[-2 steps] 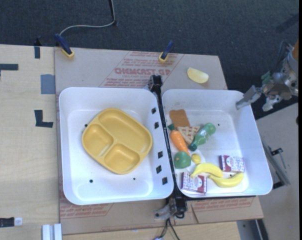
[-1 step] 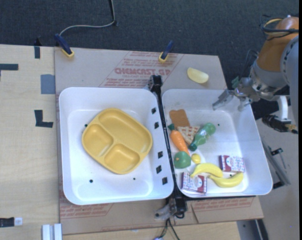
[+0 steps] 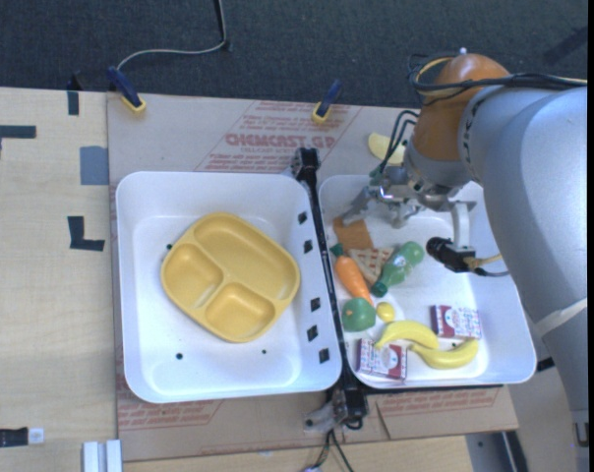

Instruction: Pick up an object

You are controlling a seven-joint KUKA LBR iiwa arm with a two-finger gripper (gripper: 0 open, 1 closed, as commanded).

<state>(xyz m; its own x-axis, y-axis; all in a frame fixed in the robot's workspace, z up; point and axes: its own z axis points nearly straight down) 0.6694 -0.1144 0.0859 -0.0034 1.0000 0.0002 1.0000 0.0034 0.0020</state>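
Observation:
My gripper [image 3: 381, 205] hangs over the far left part of the right bin [image 3: 504, 362]. It is open, its metal fingers [image 3: 360, 207] spread, and nothing shows between them. Just under and in front of it lies a brown flat piece [image 3: 353, 233], with a waffle-like piece [image 3: 372, 258] beside that. Nearer the camera lie an orange carrot [image 3: 353, 276], a green bottle [image 3: 397, 266], a green round fruit [image 3: 357, 314], a small yellow piece [image 3: 385, 312], a banana [image 3: 431, 345] and two red-and-white cartons [image 3: 455, 321] [image 3: 382, 360].
The left bin [image 3: 140, 342] holds a yellow divided tray [image 3: 230, 275]. A black divider [image 3: 317, 254] runs between the bins. A yellow object [image 3: 383, 146] lies outside the right bin's far edge. The arm's grey body [image 3: 533, 185] covers the right bin's right side.

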